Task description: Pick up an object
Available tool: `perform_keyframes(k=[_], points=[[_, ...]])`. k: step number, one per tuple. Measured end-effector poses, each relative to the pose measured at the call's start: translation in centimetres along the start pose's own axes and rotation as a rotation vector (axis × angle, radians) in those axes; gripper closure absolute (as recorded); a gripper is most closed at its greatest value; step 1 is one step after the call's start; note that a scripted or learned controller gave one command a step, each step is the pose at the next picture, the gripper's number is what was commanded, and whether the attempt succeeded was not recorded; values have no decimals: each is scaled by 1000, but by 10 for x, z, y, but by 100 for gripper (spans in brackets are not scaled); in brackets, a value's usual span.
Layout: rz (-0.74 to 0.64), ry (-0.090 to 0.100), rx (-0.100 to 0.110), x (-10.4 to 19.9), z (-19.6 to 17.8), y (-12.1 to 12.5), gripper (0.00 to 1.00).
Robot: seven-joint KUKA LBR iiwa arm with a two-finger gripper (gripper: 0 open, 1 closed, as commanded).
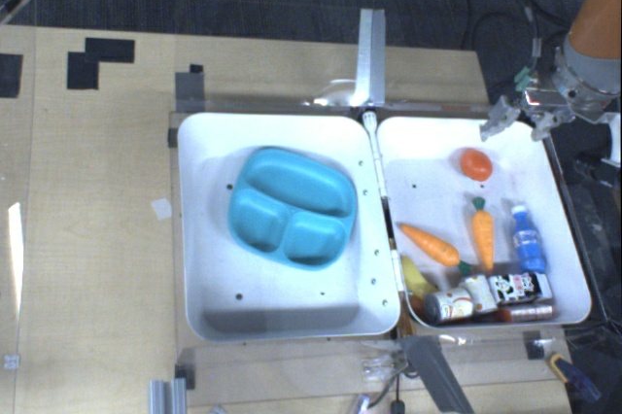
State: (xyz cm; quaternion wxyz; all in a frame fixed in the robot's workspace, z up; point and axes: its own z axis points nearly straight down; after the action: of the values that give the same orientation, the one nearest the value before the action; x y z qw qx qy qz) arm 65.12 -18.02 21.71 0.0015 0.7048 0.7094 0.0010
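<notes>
Here the fingers [517, 119], spread wide and holding nothing, hover over the right bin's [428, 142] far edge near a tomato [475, 164].

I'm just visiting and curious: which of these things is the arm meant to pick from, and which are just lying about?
For the job:
gripper
tomato
two carrots
blue bottle
banana
milk carton

Just there:
blue divided tray in the left bin
metal post

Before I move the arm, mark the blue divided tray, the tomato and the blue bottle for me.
Blue divided tray [291, 206]: camera view, on the ridge between its compartments.
Tomato [475, 164]: camera view, middle of its red top.
Blue bottle [528, 243]: camera view, middle of its body.
</notes>
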Motion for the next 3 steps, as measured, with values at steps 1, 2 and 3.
perform_keyframes(k=[1,2,3], points=[[-213,-2,-5,1,129,-5,0],[-216,-4,-13,2,116,-3,100],[-219,-6,-20,3,104,0,100]])
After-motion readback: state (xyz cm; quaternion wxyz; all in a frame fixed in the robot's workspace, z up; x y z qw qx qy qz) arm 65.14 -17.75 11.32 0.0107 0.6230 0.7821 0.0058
